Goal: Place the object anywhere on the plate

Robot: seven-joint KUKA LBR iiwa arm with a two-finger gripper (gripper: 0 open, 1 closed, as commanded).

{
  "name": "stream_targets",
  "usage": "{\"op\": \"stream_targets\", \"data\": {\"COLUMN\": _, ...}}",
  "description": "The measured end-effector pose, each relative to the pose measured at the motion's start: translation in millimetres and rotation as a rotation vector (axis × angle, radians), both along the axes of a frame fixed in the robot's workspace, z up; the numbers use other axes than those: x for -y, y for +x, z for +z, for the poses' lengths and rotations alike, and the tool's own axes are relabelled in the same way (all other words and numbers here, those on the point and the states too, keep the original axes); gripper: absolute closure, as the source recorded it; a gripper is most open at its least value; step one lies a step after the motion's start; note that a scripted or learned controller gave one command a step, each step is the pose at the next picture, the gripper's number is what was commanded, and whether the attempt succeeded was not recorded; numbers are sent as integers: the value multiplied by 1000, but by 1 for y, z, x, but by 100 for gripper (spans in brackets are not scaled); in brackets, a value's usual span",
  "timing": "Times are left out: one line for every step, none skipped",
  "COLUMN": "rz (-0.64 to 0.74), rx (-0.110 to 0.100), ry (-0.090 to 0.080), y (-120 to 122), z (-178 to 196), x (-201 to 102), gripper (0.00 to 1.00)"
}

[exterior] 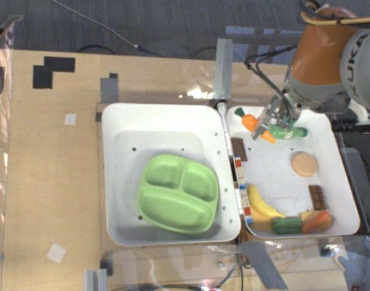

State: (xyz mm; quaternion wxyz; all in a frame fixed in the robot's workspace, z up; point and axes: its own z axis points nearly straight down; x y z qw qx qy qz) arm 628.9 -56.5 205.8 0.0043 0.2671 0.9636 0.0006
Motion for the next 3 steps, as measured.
{"op": "stream_targets", "data": {"rz": 158, "rx": -1, "ry": 2, "y": -7, "z": -20, "x": -71, "gripper": 100}}
{"op": "stream_targets", "data": {"rz": 437, "rx": 0, "ry": 1, "y": -73, "z": -6, "x": -123, "gripper": 100}}
{"op": "stream_targets", "data": {"rz": 434, "rx": 0, "ry": 0, "y": -73, "z": -7, "x": -122, "gripper": 0}}
